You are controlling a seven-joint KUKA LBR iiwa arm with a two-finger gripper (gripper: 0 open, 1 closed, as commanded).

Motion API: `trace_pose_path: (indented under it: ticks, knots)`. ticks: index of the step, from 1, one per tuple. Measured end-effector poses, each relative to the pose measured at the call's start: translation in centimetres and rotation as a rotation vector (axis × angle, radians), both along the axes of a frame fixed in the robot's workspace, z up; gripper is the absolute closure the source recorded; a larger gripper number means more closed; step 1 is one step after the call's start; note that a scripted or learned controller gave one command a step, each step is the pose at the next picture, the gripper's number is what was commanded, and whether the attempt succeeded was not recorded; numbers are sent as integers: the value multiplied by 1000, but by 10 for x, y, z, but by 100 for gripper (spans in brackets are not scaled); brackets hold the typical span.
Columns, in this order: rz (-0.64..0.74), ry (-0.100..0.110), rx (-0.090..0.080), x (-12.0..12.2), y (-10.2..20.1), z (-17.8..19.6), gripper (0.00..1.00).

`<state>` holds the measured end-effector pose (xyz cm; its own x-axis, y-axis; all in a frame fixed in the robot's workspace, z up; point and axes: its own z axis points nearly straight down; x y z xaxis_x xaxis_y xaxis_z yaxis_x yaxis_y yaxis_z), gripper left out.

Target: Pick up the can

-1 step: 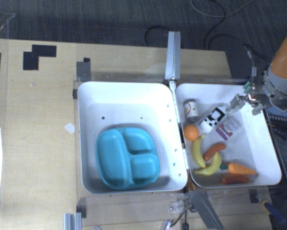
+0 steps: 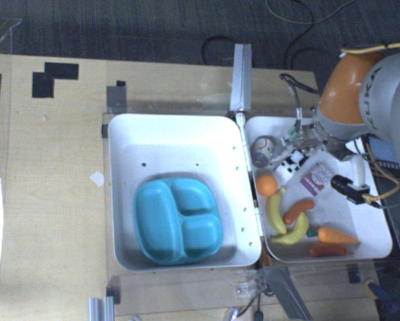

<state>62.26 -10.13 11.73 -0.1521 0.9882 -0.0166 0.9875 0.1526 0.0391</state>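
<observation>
One fixed camera looks down, seemingly slanted, over both bins (image 2: 180, 129).

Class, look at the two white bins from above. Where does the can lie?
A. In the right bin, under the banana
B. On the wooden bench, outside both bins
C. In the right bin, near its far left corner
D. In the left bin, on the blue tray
C: the can lies in the right bin, up near its far left corner, above the orange.

Pale wood bench (image 2: 46, 179); dark carpet floor (image 2: 120, 12).
</observation>
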Motion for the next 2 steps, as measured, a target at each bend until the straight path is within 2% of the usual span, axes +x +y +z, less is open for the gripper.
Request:
trace_pose_path:
  ticks: [1,2]
  knots:
    - [-423,-5,16,32,2,-10,0]
    - [-950,38,37,51,13,-9,0]
